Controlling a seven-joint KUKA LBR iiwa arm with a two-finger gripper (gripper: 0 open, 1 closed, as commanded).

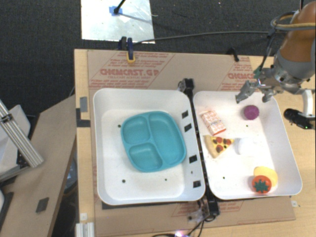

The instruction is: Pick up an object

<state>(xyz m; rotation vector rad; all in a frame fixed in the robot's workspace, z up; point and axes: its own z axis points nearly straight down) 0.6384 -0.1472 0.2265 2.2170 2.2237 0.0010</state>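
While nothing sits between my fingers, the pick is not yet made. Left bin (106, 132): one teal plastic divided plate (153, 140), flat, mid-bin. Right bin (291, 147): pink-and-white printed packet (212, 122) near the divider, toy pizza slice (218, 144) just below it, small white round piece (243, 145) beside that, orange-and-yellow toy fruit (262, 180) at the near corner, purple ball (251, 112) near the far wall. My gripper (255, 92) hangs above that far wall, fingers spread wide, empty, closest to the ball. Left to do, I judge: descend, close, lift.
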